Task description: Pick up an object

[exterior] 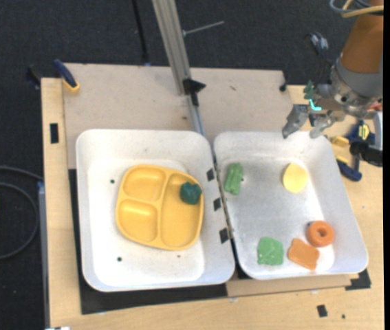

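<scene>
Right bin [250, 150], pale yellow rounded object [295, 177] near its back.

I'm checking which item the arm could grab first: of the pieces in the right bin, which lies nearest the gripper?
The pale yellow round piece, in the bin's upper part, just below the gripper. The green piece sits further left; the others lie along the bottom edge.

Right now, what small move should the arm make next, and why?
Probably lower the open end effector toward the yellow piece, the nearest item. The end effector hangs over the right bin's back rim holding nothing, and the yellow piece lies apart from the other items.
</scene>
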